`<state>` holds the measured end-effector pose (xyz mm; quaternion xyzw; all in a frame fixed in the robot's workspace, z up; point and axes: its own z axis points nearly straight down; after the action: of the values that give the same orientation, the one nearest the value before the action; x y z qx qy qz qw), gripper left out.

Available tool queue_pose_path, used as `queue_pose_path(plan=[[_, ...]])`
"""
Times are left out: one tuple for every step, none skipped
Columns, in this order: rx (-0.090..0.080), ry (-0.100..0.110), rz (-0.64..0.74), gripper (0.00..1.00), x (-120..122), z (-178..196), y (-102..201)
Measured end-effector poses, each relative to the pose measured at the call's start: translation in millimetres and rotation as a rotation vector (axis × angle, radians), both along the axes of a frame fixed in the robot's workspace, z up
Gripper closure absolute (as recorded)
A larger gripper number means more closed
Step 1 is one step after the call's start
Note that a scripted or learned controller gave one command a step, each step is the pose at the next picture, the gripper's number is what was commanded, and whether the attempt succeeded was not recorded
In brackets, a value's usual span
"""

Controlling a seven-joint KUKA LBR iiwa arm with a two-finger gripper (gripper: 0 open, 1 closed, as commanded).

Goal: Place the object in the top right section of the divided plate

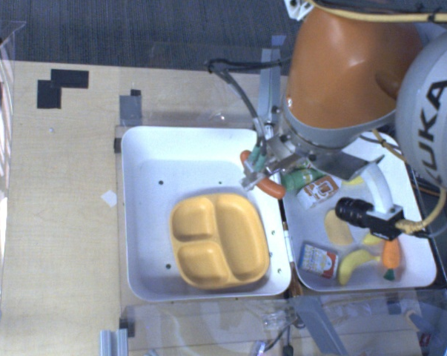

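Hotdog [268, 186] between gripper [259, 170] fingers, above left bin's [145, 199] right edge | gripper closed on hotdog | yellow plate [218, 239] in left bin, just below-left of hotdog, apart
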<state>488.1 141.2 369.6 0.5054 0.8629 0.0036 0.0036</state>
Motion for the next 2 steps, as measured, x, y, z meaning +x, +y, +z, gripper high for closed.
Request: queue_pose_path(plan=[[-0.003,0.005,0.248,1.0,-0.4,-140.1,-24.4],[-0.003,0.001,0.306,1.0,0.5,-71.3,-26.9]])
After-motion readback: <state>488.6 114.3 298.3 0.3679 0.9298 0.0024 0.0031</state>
